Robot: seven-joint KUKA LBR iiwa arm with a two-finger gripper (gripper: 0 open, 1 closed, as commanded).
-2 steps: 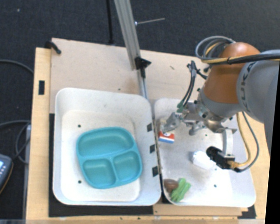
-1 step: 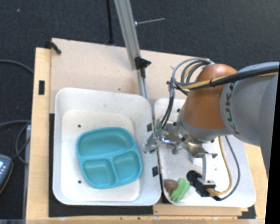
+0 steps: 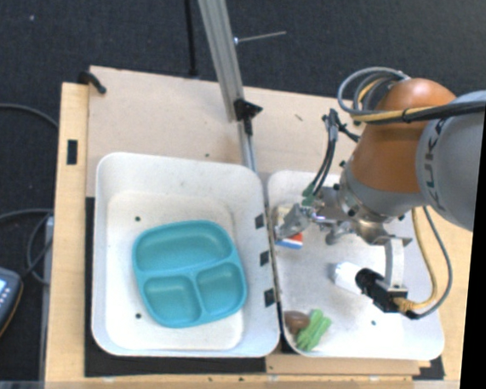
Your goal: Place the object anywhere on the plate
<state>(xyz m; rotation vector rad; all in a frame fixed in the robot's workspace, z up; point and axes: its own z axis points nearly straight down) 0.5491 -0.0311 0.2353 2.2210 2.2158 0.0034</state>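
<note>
A teal plate (image 3: 188, 271) with three compartments lies in the left white bin (image 3: 112, 220). My gripper (image 3: 289, 226) hangs over the left edge of the right bin (image 3: 418, 334), close to the wall between the two bins. A small red, white and blue object (image 3: 290, 242) sits right at the gripper's tip; whether it is gripped or just lying beneath is hidden. Nothing lies on the plate.
A green object (image 3: 315, 330) and a brown one (image 3: 297, 320) lie together at the right bin's front left corner. A slanted metal rail (image 3: 226, 55) rises behind the bins. The arm's orange band (image 3: 398, 136) hangs over the right bin's back.
</note>
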